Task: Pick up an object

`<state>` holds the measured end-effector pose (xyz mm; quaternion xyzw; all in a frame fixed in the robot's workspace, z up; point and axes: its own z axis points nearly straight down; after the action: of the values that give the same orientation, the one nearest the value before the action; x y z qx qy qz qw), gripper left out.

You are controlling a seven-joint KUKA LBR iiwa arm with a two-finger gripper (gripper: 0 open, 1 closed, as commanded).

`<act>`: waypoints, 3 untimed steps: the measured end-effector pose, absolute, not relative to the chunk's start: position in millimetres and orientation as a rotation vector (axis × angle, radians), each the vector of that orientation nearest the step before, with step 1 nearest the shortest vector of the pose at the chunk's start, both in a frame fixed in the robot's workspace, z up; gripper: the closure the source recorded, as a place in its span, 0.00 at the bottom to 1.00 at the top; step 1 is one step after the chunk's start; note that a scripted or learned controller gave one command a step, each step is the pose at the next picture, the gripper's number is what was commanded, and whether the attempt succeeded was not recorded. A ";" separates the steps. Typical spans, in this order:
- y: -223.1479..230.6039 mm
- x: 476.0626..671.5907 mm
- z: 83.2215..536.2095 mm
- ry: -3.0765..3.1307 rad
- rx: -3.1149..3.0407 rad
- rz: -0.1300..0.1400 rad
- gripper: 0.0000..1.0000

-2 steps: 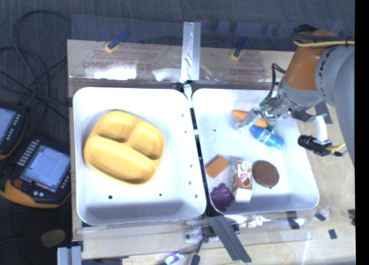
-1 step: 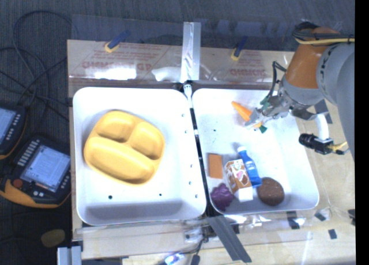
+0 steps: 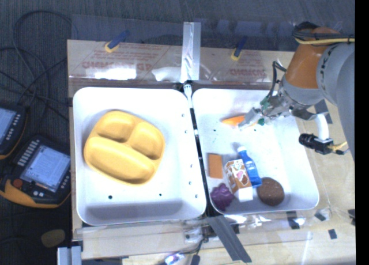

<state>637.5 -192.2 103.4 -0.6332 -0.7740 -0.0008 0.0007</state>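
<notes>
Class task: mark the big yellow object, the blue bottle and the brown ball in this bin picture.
big yellow object (image 3: 124,146), camera view, its middle.
blue bottle (image 3: 249,167), camera view, its body.
brown ball (image 3: 270,192), camera view, its top.

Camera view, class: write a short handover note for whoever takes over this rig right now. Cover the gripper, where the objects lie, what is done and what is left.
Gripper: low in the right bin, at the orange piece; whether it grips it cannot be told.
Right bin, near its front: orange-brown block, small carton, blue bottle, purple lump, brown ball.
Left bin: large yellow object.
Done: arm has reached an object.
Left: confirm a grasp and lift.
</notes>
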 end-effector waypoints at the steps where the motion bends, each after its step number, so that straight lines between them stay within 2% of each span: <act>1: -174.4 670.2 87.7 -2.326 -2.121 -0.001 0.00; 2: -175.2 671.1 98.6 -2.331 -2.123 0.003 1.00; 3: -180.7 617.1 91.0 -2.479 -1.950 -0.007 1.00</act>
<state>617.1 -180.7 91.0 -0.6182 -0.7860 -0.0021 -0.0061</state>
